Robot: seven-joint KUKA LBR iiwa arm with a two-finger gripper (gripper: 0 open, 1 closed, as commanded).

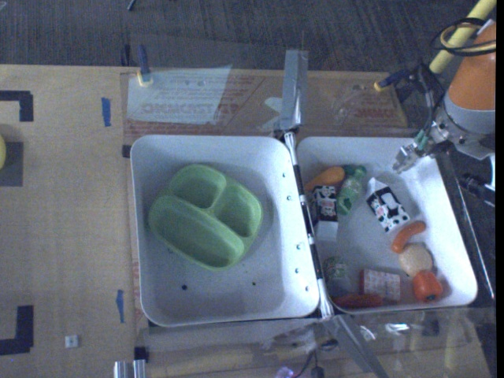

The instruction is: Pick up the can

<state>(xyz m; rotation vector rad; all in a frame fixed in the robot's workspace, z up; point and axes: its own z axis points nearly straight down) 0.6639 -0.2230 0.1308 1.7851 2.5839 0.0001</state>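
Above the right bin [461,235], the pincer [411,154] hovers, its state unclear; the can [336,272] label is unreadable.

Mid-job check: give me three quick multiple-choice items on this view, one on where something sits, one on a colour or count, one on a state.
1. Where does the green divided plate lie?
A. In the left bin
B. In the right bin
C. On the bare bench outside both bins

2. How many compartments does the plate show?
A. One
B. Three
C. Six

3. Where is the end effector just now?
A. Pressed onto the plate
B. Over the far corner of the right bin, apart from the items lying in it
C. Low between the two milk cartons

Answers:
1. A, the plate lies alone inside the left bin.
2. B, one long section and two smaller ones show.
3. B, it hangs by the bin's upper right rim, with the cartons and food lying nearer the camera.
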